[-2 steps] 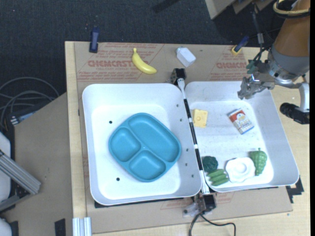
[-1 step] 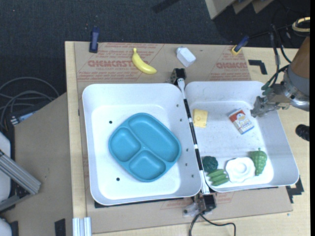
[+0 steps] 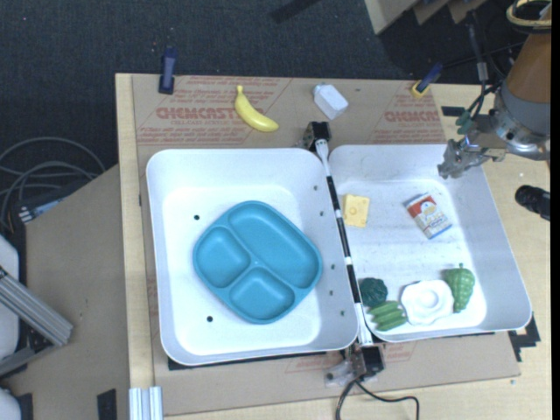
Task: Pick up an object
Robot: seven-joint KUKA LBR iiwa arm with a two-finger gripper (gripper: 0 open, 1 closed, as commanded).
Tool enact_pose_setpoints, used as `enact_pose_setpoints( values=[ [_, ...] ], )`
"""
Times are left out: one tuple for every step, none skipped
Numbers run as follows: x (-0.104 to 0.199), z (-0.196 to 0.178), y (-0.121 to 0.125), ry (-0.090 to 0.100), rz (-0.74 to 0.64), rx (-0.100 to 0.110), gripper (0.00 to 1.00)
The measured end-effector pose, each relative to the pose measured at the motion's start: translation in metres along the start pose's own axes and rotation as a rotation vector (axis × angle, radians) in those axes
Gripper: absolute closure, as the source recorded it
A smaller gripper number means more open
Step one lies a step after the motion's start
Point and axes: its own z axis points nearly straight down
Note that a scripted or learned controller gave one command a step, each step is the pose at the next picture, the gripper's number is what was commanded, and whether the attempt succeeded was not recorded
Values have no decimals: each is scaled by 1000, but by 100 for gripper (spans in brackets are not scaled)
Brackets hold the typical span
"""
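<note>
Objects in the right bin (image 3: pixel 499 234) number six; gripper (image 3: pixel 457 160) state unclear.

Right bin (image 3: pixel 490 226) centre lies open between cheese piece (image 3: pixel 356 210), small carton (image 3: pixel 428 215) and front-edge toy food cluster (image 3: pixel 420 298).

I see a divided plate (image 3: pixel 255 261) in the left bin (image 3: pixel 166 182). In the right bin (image 3: pixel 499 226), a cheese piece (image 3: pixel 356 210) lies left of a small carton (image 3: pixel 428 215); toward the camera sit broccoli (image 3: pixel 373 290), a fried egg (image 3: pixel 426 301) and a leafy vegetable (image 3: pixel 459 286). Behind the bins, a banana (image 3: pixel 255 112) rests on the bench (image 3: pixel 140 129).
</note>
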Motion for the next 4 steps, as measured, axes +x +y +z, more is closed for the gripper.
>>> enact_pose_setpoints(
  values=[
    [12,-9,-8,1,0,3,100],
    [-14,14,12,-1,1,1,100],
    [19,3,-18,1,0,3,100],
    [15,16,-26,1,1,4,100]
  ],
)
